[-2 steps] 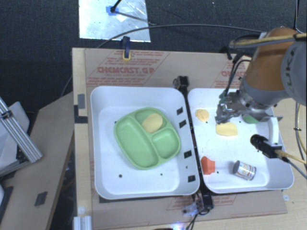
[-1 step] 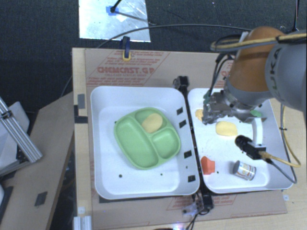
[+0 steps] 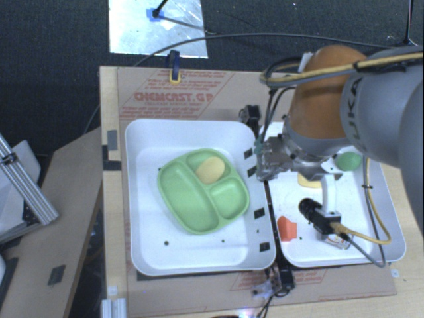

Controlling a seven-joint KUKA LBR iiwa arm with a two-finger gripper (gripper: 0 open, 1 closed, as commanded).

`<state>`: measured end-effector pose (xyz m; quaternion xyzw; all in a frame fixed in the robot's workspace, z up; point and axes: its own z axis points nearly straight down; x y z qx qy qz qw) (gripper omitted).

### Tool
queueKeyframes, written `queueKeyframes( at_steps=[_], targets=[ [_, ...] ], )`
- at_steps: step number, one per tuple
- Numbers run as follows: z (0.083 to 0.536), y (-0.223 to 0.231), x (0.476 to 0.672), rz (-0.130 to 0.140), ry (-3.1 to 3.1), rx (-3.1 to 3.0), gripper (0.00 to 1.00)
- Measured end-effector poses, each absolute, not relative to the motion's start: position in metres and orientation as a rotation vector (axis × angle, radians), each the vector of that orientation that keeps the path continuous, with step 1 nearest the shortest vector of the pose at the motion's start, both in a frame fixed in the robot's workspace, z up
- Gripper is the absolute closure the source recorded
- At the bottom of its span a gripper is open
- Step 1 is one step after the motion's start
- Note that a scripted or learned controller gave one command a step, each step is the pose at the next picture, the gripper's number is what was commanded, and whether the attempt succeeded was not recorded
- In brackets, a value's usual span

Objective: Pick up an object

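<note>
You are looking at the arm (image 3: 371, 111) reaching in from the right and leaning over the right bin (image 3: 387, 244), with its end effector (image 3: 291, 164) hanging close to the inner wall where the two bins meet. The wrist is covering it from above, so you cannot tell whether it is released or clenched, and nothing is showing as grasped.

The task is leaving the choice of object open, and the likeliest candidates are lying in the right bin. A pale yellow piece (image 3: 309, 180) is peeking out just beneath the end effector. A small orange-red block (image 3: 286, 228) is sitting on the bin floor nearer the front wall, apart from the others. A green object (image 3: 349, 159) is lying half hidden behind the arm. Judging by the pose, the arm is lining up on the pale yellow piece, since that is directly below it.

In the left bin (image 3: 142, 177) a green divided plate (image 3: 192, 204) is lying flat and turned at a slant, and a yellow rounded object (image 3: 212, 169) is resting in its upper compartment. The raised ribs are probably keeping it from rolling. It is lying well apart from the end effector, so it is looking like a less likely target.

Both bins are sitting on a printed cardboard sheet (image 3: 172, 97) covering the desk, which is presumably keeping them level and side by side.
</note>
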<state>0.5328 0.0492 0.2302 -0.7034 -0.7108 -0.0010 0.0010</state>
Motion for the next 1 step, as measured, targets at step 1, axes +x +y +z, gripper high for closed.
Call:
queueKeyframes(
  at_steps=[1],
  targets=[
    [0.2346,0.1032,0.5281,-0.003,-2.233,-2.209,1.0]
  ],
)
